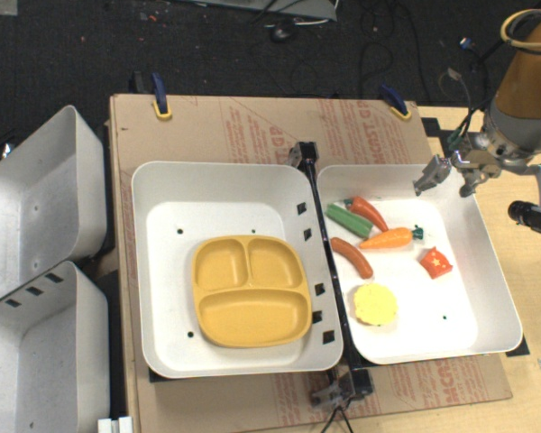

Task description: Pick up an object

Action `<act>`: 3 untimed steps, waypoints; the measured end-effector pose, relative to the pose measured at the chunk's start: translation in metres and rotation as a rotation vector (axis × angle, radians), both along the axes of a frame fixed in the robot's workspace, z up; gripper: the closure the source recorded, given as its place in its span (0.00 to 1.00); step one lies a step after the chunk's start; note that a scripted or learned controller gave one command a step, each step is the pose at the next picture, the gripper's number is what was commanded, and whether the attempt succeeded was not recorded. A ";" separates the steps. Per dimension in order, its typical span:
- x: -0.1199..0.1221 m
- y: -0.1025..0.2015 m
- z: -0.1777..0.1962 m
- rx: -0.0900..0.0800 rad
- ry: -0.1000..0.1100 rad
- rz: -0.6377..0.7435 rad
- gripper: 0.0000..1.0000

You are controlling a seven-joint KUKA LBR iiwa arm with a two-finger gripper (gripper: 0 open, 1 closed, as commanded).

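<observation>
Orange carrot (388, 238) lies in the right bin (487, 287), apart from the empty, spread claw (452, 179).

Two shallow white bins sit side by side on a brown board. The left bin (153, 242) holds a yellow divided plate (251, 290). The right bin (487, 278) holds a green vegetable (346, 218), two red sausages (369, 212) (353, 257), a carrot (389, 238), a small red piece (435, 262) and a yellow disc (375, 304). The gripper (451, 177) hangs over the right bin's far rim, fingers spread, nothing between them.
</observation>
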State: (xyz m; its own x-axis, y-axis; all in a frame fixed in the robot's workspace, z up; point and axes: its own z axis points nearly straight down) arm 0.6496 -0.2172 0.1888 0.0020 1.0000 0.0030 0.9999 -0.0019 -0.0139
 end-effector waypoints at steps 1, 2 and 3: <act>0.003 0.001 0.010 -0.003 -0.014 0.003 0.00; -0.002 -0.004 -0.051 -0.003 -0.010 0.001 0.00; -0.002 -0.003 -0.099 -0.003 -0.012 0.005 0.00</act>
